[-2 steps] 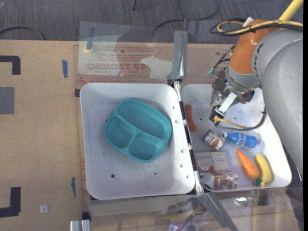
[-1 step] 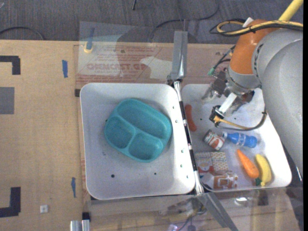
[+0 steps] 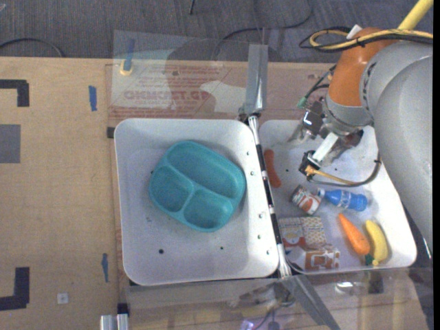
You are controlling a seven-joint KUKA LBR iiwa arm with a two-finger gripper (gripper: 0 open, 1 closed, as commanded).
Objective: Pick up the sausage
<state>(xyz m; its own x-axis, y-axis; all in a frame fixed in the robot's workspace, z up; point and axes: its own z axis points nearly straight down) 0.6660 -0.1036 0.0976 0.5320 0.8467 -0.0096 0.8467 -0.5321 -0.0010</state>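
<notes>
A teal divided plate (image 3: 198,184) lies in the left bin (image 3: 137,253) on the counter (image 3: 55,184). In the right bin (image 3: 395,249), a can (image 3: 306,201) lies just beside a blue bottle (image 3: 345,199). Below them sit a carrot (image 3: 353,234), a banana (image 3: 376,241) and small cartons (image 3: 311,238).
</notes>
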